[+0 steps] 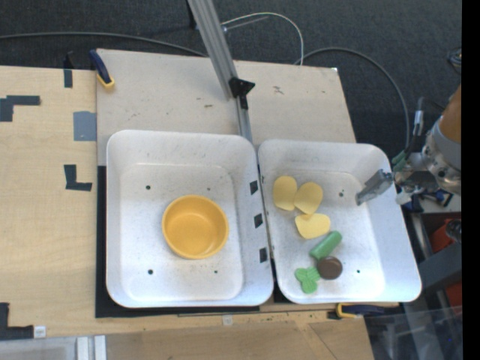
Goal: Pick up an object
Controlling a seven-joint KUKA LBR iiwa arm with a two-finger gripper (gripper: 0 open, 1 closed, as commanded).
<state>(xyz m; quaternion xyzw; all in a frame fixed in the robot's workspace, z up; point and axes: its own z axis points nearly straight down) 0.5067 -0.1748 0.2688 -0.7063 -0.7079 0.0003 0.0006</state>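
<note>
Green clover piece (307, 279) at right bin's (390, 276) front; gripper (373, 187) poised at rim, claw state unclear. Approach step; next, descend onto target.

Arm (450, 137) cut by right edge

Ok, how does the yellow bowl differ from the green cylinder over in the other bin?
The yellow bowl sits by itself in the left bin; the green cylinder lies in the right bin among other pieces, touching a brown round piece. The bowl is far larger than the cylinder. The bowl stands upright with its opening up; the cylinder lies on its side, slanted. Both rest on a white bin floor.
</note>
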